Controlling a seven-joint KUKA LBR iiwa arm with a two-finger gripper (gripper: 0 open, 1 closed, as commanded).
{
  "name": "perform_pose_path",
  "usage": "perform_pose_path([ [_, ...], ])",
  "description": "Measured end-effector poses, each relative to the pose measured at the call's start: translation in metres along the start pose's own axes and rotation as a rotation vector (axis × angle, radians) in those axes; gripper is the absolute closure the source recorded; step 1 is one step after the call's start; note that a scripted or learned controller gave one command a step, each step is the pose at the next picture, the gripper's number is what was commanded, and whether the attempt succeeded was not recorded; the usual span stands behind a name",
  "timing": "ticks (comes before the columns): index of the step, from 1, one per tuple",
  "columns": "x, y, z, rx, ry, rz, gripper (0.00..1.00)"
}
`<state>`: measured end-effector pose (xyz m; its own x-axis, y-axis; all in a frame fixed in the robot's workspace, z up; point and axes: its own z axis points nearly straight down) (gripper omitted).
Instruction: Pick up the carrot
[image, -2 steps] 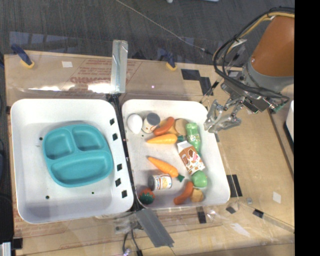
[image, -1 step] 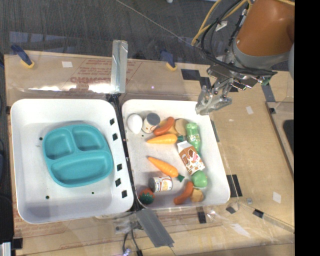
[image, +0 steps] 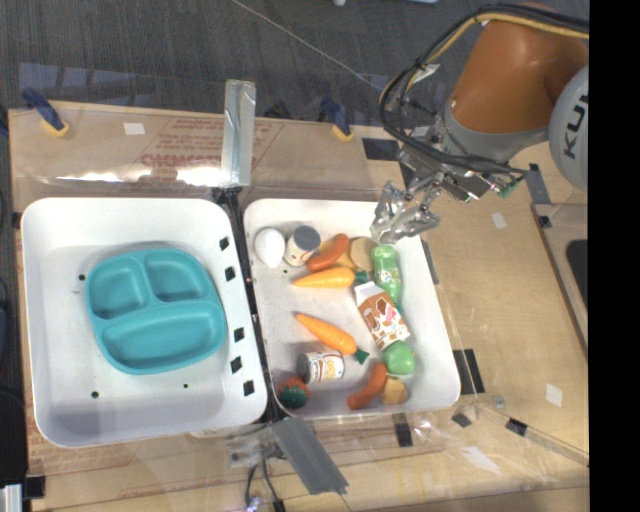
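Orange carrot (image: 327, 333) lies mid-right bin (image: 437, 330), among other toy food. Near the bin's upper right corner hovers the end effector (image: 403, 222); whether it's open, I cannot tell.

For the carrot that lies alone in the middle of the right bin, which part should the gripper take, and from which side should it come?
I would take the carrot at its thick orange middle, coming straight down from above. It lies flat and slanted, green end toward the lime, with bare bin floor along both long sides, so the fingers should likely close across its width. The gripper hangs over the bin's far right corner.
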<state>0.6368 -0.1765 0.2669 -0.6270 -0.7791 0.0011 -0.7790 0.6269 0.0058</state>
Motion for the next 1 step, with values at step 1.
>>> perform_pose_path([
  [1,-0.0251,-0.0068,-0.0094,0.004,-0.002,-0.085,1.00],
])
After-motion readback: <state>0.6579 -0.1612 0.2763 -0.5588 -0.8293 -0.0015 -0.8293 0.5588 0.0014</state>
